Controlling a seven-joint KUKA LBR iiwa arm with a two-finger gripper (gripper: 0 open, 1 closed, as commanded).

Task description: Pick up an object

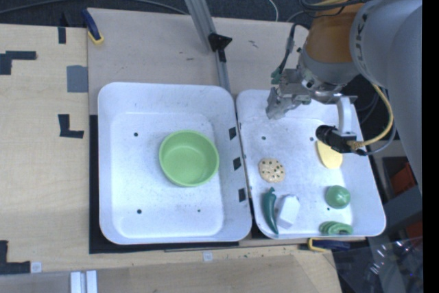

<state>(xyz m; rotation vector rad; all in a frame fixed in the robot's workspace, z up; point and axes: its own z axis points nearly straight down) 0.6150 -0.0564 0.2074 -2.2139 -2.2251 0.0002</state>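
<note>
Down at the near edge of the right bin (255,147) there's a little cluster: a green ring-shaped thing (336,228) in the near right corner, a white block (288,209) and a dark green pepper (269,210) touching each other, and a green ball (337,196) just behind the ring. A cookie (271,169) sits closer to the middle, and a yellow piece (330,154) is by the right wall, partly under a black bit of the arm. The left bin (110,147) has a green bowl (188,158) in its middle.

The gripper (278,106) hangs over the far left corner of the right bin, over bare floor, nothing between the fingers as far as I can see. Can't tell how wide they are from this angle.

What worries me: if it drops straight down from there it grabs air, since the nearest object is the cookie and that's well apart. It's also near the bin's far rim and the wall between the bins, so a sloppy descent could clip one. And going for the pepper or block risks catching both.
</note>
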